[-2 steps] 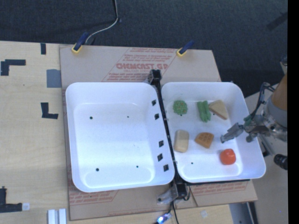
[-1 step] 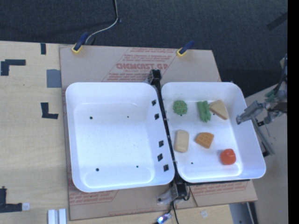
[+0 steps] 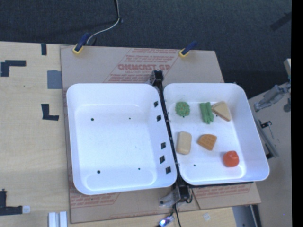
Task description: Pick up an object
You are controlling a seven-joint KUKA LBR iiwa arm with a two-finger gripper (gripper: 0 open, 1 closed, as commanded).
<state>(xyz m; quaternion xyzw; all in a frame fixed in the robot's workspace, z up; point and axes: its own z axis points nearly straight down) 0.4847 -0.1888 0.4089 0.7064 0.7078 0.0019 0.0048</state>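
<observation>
Six small objects are seen in the right bin (image 3: 246,108) — the red piece (image 3: 231,159) lies nearest the right edge, where the arm is expected to enter; the left bin (image 3: 75,126) holds nothing.

cardboard sheet (image 3: 142,65) | middle hidden under 2 bins | print perhaps "CHEMCAST"

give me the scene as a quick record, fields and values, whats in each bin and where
left bin: white, shallow, a few small dark dots on its floor
right bin: white, shallow, holds six toy food pieces
green round piece: right bin, upper left
green long piece: right bin, top middle, touching the wedge's left side
tan wedge: right bin, upper right
beige block: right bin, lower left
orange piece: right of the beige block, apart from it
red round piece: right bin, lower right
base: cardboard sheet under both bins
</observation>
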